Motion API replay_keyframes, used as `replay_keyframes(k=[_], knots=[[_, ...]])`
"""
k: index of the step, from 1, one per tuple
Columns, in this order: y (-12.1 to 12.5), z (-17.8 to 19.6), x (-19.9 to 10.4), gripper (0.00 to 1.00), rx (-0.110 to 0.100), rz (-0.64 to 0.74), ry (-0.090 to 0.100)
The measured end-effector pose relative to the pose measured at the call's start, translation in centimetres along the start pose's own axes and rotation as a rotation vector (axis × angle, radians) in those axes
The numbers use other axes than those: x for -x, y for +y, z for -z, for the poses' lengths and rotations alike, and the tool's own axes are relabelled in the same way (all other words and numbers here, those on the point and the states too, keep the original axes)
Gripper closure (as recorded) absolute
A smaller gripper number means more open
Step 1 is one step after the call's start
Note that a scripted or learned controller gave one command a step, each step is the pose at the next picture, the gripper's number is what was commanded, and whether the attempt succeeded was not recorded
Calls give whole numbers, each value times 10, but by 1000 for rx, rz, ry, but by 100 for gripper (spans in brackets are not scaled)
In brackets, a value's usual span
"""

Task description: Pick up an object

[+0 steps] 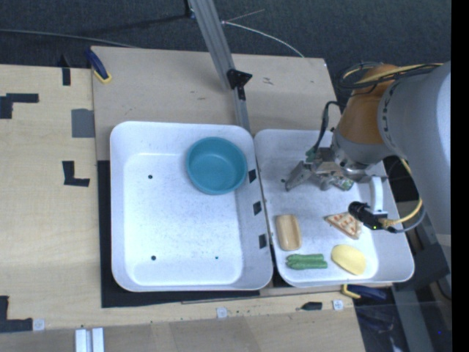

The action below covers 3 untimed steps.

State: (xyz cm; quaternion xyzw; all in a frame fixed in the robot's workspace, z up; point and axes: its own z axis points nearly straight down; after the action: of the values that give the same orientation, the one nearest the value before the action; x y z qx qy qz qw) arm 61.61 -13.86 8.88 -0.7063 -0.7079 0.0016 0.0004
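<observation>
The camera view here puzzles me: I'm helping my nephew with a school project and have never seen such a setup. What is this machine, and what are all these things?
This is one picture, taken from a fixed camera above a workbench, looking down at a slant. The big grey and orange shape on the right is a robot arm. At its end sits the gripper, the part meant for grasping things; it hangs over the right bin, and nothing is visibly held in it.

On the bench are two shallow white bins side by side. The left bin holds a blue bowl. The right bin holds small toy foods: a bread roll, a green pea pod, a yellow lemon-like piece and a pizza slice. The robot's job is to pick one object up.
</observation>
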Motion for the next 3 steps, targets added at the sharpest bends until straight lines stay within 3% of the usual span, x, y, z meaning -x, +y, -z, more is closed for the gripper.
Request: replay_keyframes(k=[1,3], knots=[[0,12,-1,100,-1,1,1],[14,130,-7,100,8,1,1]])
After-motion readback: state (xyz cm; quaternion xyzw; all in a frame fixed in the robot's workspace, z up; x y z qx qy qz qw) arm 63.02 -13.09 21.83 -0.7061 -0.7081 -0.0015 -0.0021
